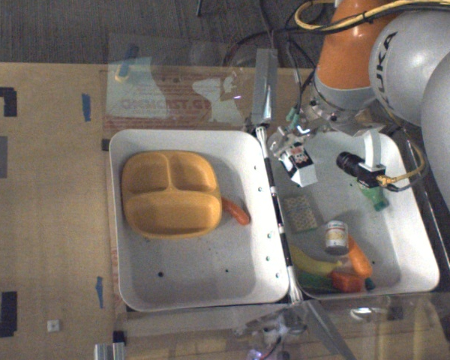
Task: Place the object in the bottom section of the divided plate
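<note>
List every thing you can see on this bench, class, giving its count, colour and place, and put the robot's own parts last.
bins: two, white, side by side on the bench
divided plate: one, yellow-orange, left bin, upper part
orange piece: one, left bin, against the plate's right edge
small can: one, pale, right bin, middle
banana: one, yellow, right bin, lower edge
carrot: one, orange, right bin, beside the can
red and green pieces: red and green, right bin, lower edge
arm: one, grey with orange band, above right bin
gripper: one, over right bin's upper left
</note>
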`<state>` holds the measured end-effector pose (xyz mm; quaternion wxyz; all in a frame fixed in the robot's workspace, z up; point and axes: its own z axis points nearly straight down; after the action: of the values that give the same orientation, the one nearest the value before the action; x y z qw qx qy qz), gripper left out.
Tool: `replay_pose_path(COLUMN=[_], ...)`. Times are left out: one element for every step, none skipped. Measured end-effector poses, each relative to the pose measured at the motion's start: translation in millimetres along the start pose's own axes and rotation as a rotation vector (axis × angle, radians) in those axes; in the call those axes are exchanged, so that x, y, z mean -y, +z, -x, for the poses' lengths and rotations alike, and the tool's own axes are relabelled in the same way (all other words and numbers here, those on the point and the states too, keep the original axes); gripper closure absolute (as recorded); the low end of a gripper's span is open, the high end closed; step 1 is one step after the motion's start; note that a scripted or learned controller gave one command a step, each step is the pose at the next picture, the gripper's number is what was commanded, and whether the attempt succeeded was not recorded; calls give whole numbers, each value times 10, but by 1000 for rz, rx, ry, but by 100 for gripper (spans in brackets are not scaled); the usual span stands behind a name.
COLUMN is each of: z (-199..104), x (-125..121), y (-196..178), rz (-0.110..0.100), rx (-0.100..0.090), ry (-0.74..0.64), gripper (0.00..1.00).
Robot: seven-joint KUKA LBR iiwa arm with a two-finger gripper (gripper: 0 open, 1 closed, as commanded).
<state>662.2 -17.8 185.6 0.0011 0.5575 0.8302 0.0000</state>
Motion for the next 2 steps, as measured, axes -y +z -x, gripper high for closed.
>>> replay_pose_path(z=[-103, -99], x=[-1, -12], y=[-409, -516], rz=[3, 7], rx=[0, 3], ry=[15, 14], gripper=[100, 100])
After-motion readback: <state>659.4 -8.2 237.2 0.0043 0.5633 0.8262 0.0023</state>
